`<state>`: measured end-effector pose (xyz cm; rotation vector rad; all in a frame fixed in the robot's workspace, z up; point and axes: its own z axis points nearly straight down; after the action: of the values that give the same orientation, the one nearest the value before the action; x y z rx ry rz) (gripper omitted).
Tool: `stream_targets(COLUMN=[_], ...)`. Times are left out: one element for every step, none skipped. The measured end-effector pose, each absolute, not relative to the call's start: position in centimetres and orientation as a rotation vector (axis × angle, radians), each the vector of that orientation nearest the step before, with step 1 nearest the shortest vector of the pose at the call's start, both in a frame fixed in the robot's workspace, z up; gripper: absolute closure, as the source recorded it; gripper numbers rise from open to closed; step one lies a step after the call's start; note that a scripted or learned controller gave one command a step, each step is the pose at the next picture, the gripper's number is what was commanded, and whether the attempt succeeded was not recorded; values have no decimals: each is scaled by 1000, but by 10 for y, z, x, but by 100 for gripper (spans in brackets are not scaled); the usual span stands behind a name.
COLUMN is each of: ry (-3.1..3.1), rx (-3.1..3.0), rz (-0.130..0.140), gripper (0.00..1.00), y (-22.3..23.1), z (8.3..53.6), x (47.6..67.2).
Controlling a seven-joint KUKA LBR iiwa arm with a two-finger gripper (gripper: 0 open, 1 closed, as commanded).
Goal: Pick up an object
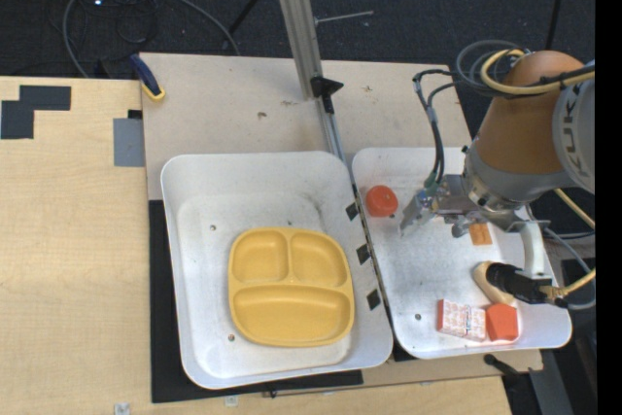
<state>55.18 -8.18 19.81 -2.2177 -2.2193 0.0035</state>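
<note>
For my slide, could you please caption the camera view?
Arm over right bin, claw near orange ball; yellow tray in left bin.

Loose things lie in both bins.
A yellow divided plate (pixel 290 287) lies flat mid-left bin (pixel 194 209). In the right bin (pixel 418 326), a red ball (pixel 381 200) sits near the left edge; a red-and-white packet (pixel 461 320) and orange block (pixel 502 323) touch by the front edge.

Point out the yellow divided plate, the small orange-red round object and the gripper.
yellow divided plate (pixel 290 287): camera view, the ridge between its compartments.
orange-red round object (pixel 381 200): camera view, its top.
gripper (pixel 420 212): camera view, at its fingertips.
</note>
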Motion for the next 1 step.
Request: stream_targets(ry=[-2215], rx=[-2216], rz=[10], gripper=[0], y=[-84], z=[134], x=[549])
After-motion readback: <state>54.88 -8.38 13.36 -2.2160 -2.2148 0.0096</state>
